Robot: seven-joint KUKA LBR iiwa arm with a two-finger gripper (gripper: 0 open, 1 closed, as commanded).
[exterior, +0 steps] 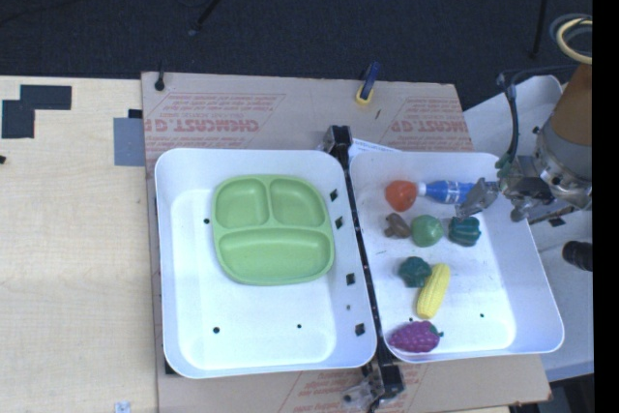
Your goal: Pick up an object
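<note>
dark green pepper (464, 230) lies just below the tool (481, 196); its grip state unclear.

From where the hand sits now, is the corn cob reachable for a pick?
Probably yes. The hand hovers at the right bin's upper right; the corn cob lies below-left with bare floor on its right, though a dark green toy touches its upper end.

Both white bins (184, 305) look like smooth, slightly glossy plastic. The green divided plate (273, 229) is matt plastic. Printed brown cardboard (242, 116) lies beneath; the surface (68, 256) resembles pale wood.
</note>
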